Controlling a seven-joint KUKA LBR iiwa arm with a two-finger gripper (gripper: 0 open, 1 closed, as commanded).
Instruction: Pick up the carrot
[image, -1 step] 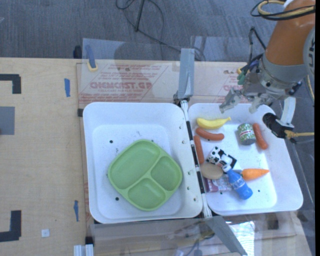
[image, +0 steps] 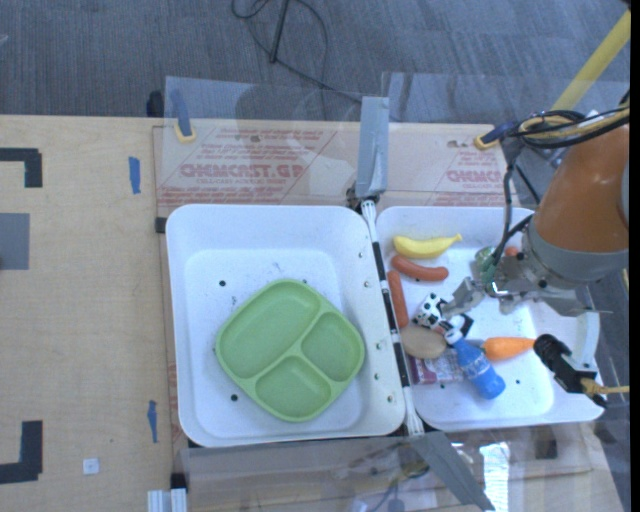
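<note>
The arm is in over the right bin (image: 520, 400) from its right side, and the gripper (image: 470, 292) hangs near the bin's middle, tips pointed toward the divider between the two bins. Whether it is parted or closed cannot be told from this view, and nothing is seen in its grasp.

The carrot (image: 508, 347) lies on the bin floor toward the near edge, orange and slim, its long axis running roughly parallel to that near edge. It sits on the near side of the gripper and a little toward the bin's right wall, close but apart. A blue bottle (image: 479, 370) lies just beside the carrot's left end, so the approach looks cleaner from the carrot's right half, by this judgement.
</note>
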